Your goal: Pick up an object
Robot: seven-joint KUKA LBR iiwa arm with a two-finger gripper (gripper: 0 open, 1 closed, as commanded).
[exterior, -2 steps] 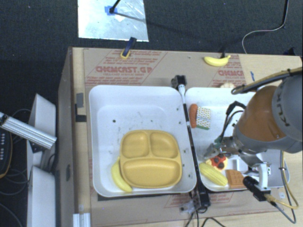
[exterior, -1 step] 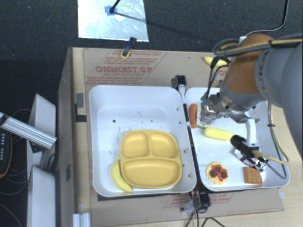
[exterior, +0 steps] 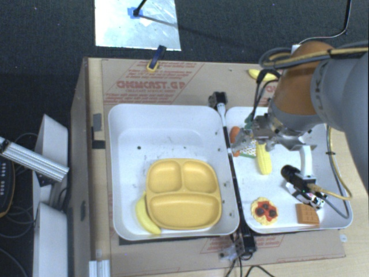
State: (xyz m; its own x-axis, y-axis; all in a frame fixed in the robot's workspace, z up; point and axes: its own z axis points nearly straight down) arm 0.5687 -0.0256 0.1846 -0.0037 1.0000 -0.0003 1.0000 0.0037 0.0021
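Camera view: gripper [exterior: 252, 137] is hanging low in the arm-side bin [exterior: 245, 183], just beside the corn cob [exterior: 263, 159]; whether it is open or closed cannot be told; approach is seemingly underway; next move is calling for centring over the cob, then closing.

Overhead, slanted, above the bench [exterior: 173, 79]

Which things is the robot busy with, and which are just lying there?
Probably the job: gripper, corn and orange toy right by it.
Just lying about: plate, banana, pizza, cracker.
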